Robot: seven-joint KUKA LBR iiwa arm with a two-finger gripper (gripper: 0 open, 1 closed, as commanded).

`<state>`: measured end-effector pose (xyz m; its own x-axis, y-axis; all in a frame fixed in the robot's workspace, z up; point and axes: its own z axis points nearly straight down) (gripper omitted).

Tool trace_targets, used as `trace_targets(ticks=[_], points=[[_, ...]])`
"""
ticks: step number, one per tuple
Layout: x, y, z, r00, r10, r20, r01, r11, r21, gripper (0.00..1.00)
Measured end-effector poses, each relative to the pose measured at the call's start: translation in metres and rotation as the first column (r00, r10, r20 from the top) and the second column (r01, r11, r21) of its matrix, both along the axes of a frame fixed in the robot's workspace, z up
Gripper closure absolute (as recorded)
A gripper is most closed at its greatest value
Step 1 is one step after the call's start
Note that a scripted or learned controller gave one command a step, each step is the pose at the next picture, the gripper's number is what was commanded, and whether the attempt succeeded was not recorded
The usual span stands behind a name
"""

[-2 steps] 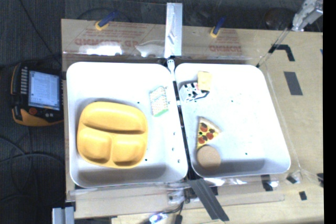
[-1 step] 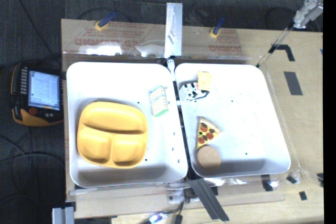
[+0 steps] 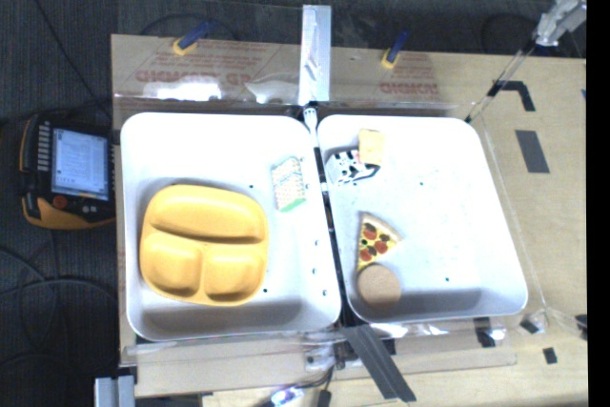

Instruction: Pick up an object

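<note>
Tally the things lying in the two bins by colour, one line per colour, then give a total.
Yellow: 1, the divided plate in the left bin.
Green and white: 1, the small card beside it.
Red and yellow: 1, the pizza slice in the right bin.
Tan: 2, the round cookie and the small block.
Black and white: 1, the small piece.
Total: 6

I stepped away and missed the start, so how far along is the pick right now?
Nothing looks done yet. The yellow divided tray and small green-and-white card lie in the left bin; the pizza slice, round cookie, black-and-white piece and tan block lie in the right bin. Nothing is in hand. Choosing, grasping and lifting an object all remain.
</note>
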<state>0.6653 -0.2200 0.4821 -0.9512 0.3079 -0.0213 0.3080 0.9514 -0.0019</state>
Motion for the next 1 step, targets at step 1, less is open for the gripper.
trace_targets(ticks=[1], points=[[0.0016,0.0001,0.0090,1.000,0.001,0.003,-0.001,1.000,0.000,1.00]])
